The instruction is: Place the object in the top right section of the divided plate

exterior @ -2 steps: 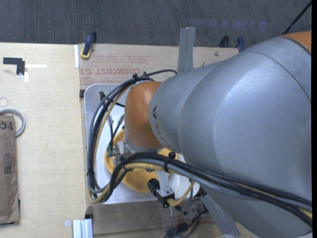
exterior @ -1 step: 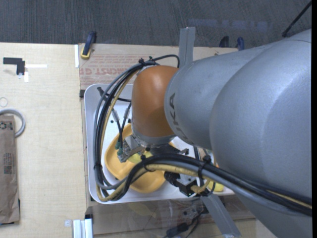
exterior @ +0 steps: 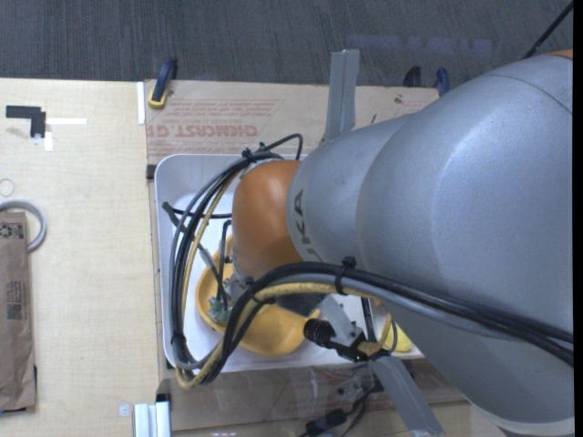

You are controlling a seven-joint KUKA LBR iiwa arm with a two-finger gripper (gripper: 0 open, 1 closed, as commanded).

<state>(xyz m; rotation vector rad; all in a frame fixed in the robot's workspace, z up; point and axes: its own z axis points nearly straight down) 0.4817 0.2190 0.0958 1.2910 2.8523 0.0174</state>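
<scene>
My grey arm (exterior: 437, 217) with its orange band (exterior: 264, 217) reaches in from the right and hangs over the left white bin (exterior: 173, 189). Under the wrist lies a yellow divided plate (exterior: 264, 330), of which I see the lower left rim and a strip at the right (exterior: 398, 338). The arm and its cables cover the gripper and most of the plate. I cannot make out the object or the plate's sections.
Black and yellow cables (exterior: 196, 244) loop off the wrist over the bin's left side. A cardboard sheet (exterior: 219, 116) lies behind the bin. A brown paper bag (exterior: 16, 308) rests on the wooden bench at far left. A blue-and-yellow clamp (exterior: 164, 82) sits at the cardboard's corner.
</scene>
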